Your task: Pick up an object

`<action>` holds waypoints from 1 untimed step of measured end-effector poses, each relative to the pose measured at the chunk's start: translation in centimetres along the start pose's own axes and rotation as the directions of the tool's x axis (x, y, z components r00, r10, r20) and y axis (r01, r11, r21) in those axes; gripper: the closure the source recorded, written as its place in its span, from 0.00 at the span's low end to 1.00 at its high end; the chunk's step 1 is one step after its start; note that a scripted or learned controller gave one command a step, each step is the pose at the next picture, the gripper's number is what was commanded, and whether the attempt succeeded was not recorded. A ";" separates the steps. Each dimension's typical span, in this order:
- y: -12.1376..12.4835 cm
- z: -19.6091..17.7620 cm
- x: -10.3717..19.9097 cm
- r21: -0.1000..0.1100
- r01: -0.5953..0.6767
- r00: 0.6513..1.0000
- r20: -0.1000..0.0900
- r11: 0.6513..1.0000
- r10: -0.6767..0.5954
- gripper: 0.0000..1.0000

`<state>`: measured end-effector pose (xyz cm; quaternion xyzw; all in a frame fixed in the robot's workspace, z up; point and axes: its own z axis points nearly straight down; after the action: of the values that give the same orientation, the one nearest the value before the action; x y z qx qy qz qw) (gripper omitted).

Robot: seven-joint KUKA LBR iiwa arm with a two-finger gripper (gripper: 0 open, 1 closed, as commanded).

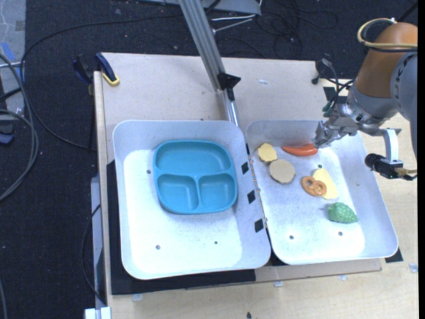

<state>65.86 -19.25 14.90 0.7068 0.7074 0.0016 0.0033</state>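
Green bumpy lump (342, 212) lies nearest, by the right bin's (312, 251) front rim, bare floor to its left. Behind it sit a pretzel (313, 186), tan disc (282, 171) and yellow piece (267, 153). Claw (323, 138) touches the sausage's (299, 150) right end; grip cannot be told. Left bin (179, 244) holds a smooth blue tray (196, 177)

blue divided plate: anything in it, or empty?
Empty. All three compartments of the blue divided plate show bare blue; the toy food lies in the right bin.
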 end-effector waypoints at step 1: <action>-0.7 -5.1 -0.5 0.001 -0.001 1.000 0.000 1.000 0.001 1.00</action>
<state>65.17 -19.71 20.01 0.7071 0.7071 0.0014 0.0030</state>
